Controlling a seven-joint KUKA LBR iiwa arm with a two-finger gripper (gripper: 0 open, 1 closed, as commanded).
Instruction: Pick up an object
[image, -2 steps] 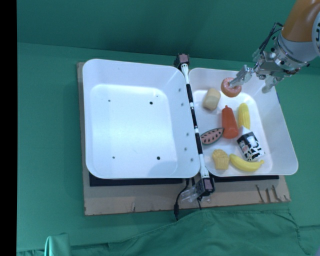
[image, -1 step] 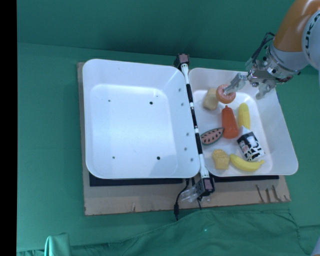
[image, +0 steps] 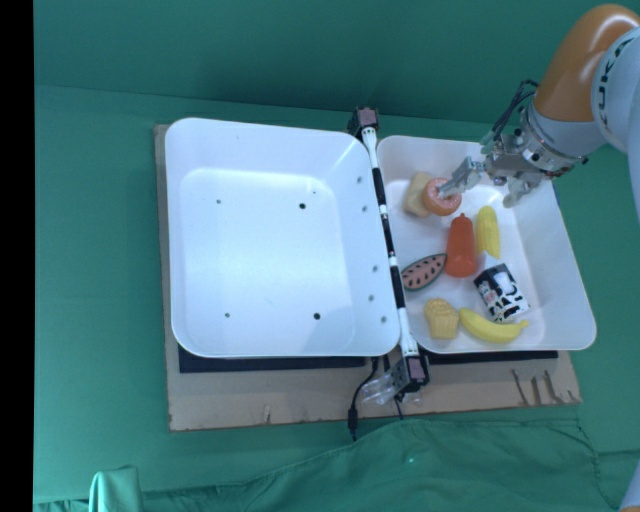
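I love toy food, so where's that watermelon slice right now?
The watermelon slice lies in the right bin, near its left wall, just left of the orange carrot and above the yellow corn piece.

The arm (image: 590, 60) was cut off by the right and top edges. Part of the orange-and-tan toy (image: 432, 195) was covered by one finger of the gripper (image: 487, 178). The print on the small black-and-white can (image: 500, 293) was too small to be read. The green cloth (image: 330, 470) was cut by the bottom edge.
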